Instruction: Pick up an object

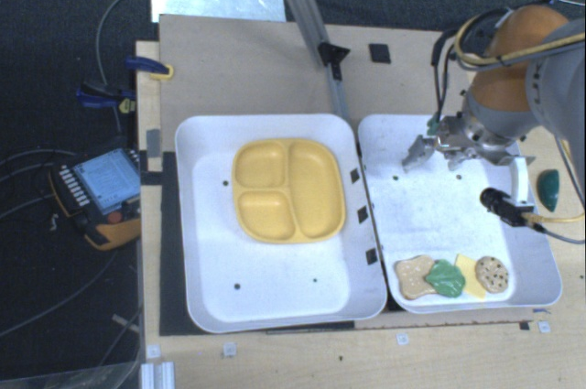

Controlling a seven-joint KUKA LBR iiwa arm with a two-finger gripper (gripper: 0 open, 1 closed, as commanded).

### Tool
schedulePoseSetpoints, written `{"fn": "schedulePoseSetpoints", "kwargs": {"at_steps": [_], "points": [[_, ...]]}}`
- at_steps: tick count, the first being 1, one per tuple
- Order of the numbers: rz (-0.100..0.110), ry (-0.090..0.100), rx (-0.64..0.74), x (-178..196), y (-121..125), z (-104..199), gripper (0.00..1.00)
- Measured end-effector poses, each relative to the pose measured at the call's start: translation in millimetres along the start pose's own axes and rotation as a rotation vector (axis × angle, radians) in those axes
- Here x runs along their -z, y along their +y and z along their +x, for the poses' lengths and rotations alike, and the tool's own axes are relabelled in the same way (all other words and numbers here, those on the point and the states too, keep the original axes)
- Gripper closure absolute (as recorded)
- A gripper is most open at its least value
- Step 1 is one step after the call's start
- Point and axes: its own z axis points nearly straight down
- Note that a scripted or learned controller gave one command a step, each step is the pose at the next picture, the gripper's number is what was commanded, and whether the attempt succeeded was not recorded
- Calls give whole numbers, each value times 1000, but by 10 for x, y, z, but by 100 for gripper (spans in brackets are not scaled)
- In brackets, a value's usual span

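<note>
Where right bin (pixel 549 286) ends: tan, green, yellow, speckled food pieces (pixel 450 276).

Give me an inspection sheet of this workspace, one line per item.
Surface: tan bench board bearing two shallow white bins, left bin and right bin.
Job's things: tan bread-shaped piece, green leaf-shaped piece, yellow cheese-like slice and round speckled cookie, clustered along the right bin's near edge.
Clutter: yellow three-compartment plate in the left bin.
Grippers: two-finger gripper over the right bin's far part, holding nothing visible.
Cables: black and grey cables on the floor at left; yellow cable at the arm.
Surroundings: blue-screened device on dark floor, clamps on the bench's left edge.
</note>
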Motion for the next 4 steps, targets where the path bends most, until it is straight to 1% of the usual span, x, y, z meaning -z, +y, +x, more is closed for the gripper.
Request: {"fn": "schedulePoseSetpoints", "kwargs": {"at_steps": [1, 2, 3, 4], "points": [[0, 0, -1, -524, -3, 4, 0], [-6, -1, -2, -381, 14, 1, 100], [-10, -2, 2, 174, 117, -63, 100], [-11, -1, 6, 716, 204, 16, 100]]}}
